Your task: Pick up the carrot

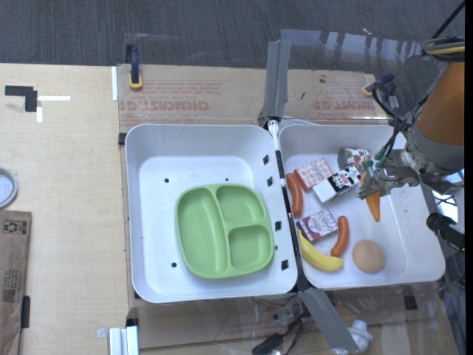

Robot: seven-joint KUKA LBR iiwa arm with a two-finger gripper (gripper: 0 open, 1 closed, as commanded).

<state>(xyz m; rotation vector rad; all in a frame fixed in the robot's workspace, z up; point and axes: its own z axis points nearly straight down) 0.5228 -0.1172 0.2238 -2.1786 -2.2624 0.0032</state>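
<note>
We log a bun (368, 257) and banana (319, 254) nearest in the right bin (414, 272). Farther back, the pincer (372, 188) clenches the carrot (374, 204) by its top, tip hanging down just above the bin floor. The green plate (225, 230) sits in the left bin (148, 198).

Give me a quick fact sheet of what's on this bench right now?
left bin: white shallow bin holding a green three-compartment plastic plate
right bin: white shallow bin with toy food
carrot: small orange carrot, hanging point-down under the gripper
nearby: yellow banana, two red sausages, round beige bun, small printed cartons
</note>
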